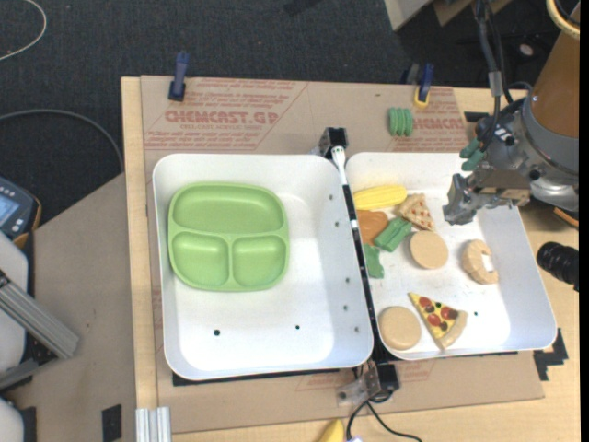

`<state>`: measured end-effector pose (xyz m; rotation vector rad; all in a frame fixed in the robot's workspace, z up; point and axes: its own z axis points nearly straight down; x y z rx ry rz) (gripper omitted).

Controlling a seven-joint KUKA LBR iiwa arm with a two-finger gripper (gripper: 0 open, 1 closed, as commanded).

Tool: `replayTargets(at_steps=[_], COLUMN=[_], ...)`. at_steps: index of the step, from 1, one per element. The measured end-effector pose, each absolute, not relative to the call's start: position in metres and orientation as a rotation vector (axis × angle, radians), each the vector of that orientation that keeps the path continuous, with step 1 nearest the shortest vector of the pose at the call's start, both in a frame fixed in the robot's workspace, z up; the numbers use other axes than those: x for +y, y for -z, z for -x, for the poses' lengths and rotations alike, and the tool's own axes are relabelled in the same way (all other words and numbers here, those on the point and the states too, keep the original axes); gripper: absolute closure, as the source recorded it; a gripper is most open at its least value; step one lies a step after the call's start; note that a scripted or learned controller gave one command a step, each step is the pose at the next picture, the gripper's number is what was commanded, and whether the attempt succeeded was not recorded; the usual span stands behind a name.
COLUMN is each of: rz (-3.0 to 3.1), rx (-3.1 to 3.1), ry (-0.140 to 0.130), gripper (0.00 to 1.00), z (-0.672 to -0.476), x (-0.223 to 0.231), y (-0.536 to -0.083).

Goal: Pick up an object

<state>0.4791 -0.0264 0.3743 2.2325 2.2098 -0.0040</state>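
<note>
My gripper [459, 208] hangs over the upper right part of the right bin [515, 331], just right of a triangular cracker-like piece [417, 212]. Nothing shows held in it. Below it lie a round tan cookie [428, 250] and a pale bread piece [479, 261]. A yellow corn cob [379, 196], an orange piece [372, 224] and a green bean pod [394, 235] cluster at the bin's upper left. A pizza slice [438, 319] and a second round cookie [399, 328] lie near the front.
The left bin [276, 339] holds a green divided plate [227, 237]. A small green toy [400, 122] lies on the board behind the right bin. Blue clamps [178, 75] hold the board's far edge.
</note>
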Motion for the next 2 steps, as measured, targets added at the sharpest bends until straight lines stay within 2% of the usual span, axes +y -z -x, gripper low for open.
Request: replayTargets(at_steps=[1, 2], rz=[-2.213, -2.21], rx=[2.228, 2.228], ry=[-0.006, -0.014], gripper=[1.0, 1.0], z=[-0.48, -0.48], x=[0.043, 0.108], y=[-0.388, -0.448])
